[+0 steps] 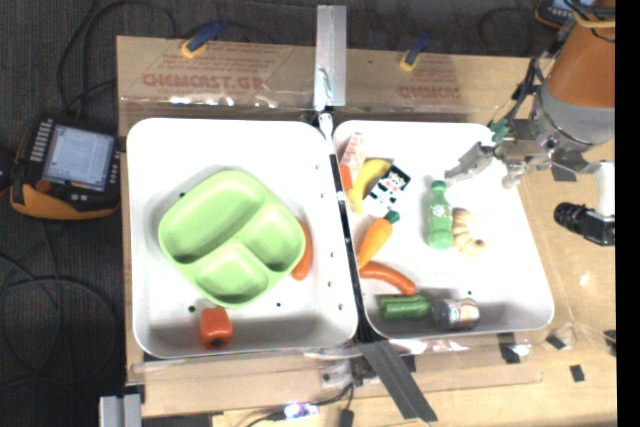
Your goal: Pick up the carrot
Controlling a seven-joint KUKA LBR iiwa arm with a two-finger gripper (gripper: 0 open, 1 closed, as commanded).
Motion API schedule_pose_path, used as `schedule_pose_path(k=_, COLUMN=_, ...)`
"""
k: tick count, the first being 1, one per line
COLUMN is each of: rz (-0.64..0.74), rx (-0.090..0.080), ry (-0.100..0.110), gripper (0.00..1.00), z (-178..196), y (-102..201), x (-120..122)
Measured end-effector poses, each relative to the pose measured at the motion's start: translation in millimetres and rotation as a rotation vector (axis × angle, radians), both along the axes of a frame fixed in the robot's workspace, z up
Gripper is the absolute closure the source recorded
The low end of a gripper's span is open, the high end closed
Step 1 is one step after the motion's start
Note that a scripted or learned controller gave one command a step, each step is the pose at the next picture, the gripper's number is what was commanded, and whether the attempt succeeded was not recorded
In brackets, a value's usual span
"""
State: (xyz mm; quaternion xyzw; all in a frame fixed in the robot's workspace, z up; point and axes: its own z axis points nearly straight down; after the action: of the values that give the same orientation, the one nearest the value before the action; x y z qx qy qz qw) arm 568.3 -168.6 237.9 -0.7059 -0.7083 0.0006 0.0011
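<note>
The carrot, orange with a small green top, lies in the left part of the right bin, pointing down-left near the divider. My gripper hangs over the bin's upper right area, well to the right of and above the carrot. Its fingers are spread open with nothing between them. A green bottle stands between the gripper and the carrot.
Around the carrot lie a banana, a black-and-white toy, an orange curved piece, a green can and a beige item. The left bin holds a green divided plate and a red-orange object.
</note>
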Motion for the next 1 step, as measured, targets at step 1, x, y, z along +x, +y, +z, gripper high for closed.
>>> schedule_pose_path(k=1, rz=0.201, rx=0.001, ry=0.001, gripper=0.00, z=-105.9, y=63.7, x=-8.1)
